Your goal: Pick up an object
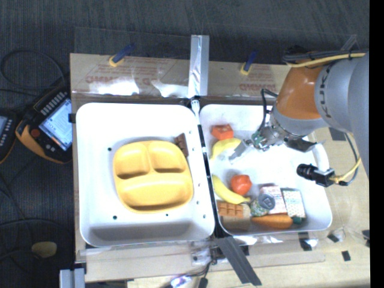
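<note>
Dark carpet floor (36,221) all round; handheld pendant w/ lit screen (53,125) lying at 9 o'clock. Tan counter (354,245) carrying two white bins side by side. Left bin (90,221) w/ yellow compartment tray (153,176) at centre, small brown item (181,143) touching tray's 1 o'clock corner. Right bin (321,212) crowded along its 6–9 o'clock side. Grey arm w/ orange band (300,98) entering from 3 o'clock. Fingers (262,140) low over right bin's 12 o'clock area, pointing toward 8 o'clock; opening: can't tell, nothing visibly held. Banana (223,189) near bin's 9 o'clock wall, long axis 11-to-5. Carrot (273,222) at 6 o'clock, long axis 9-to-3. Boxes (282,200), waffle (233,210) and tomato (241,183) nearby.
</note>
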